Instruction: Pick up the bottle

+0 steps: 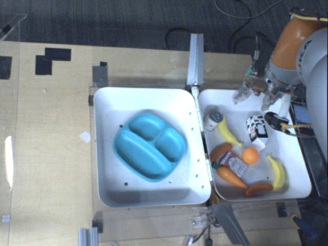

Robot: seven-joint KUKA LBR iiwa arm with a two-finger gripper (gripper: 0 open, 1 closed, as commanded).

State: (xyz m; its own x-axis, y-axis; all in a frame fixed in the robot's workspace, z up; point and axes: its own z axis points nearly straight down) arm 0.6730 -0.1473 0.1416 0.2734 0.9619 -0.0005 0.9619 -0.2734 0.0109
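We see the gripper hovering over the far edge of the right white bin, its 2 fingers spread apart with nothing between them. The bottle, a small brown one with a red-and-white label, lies on its side near the bin's near-left part, touching an orange carrot and just beside an orange ball. A blue 3-compartment plastic tray sits in the left white bin.
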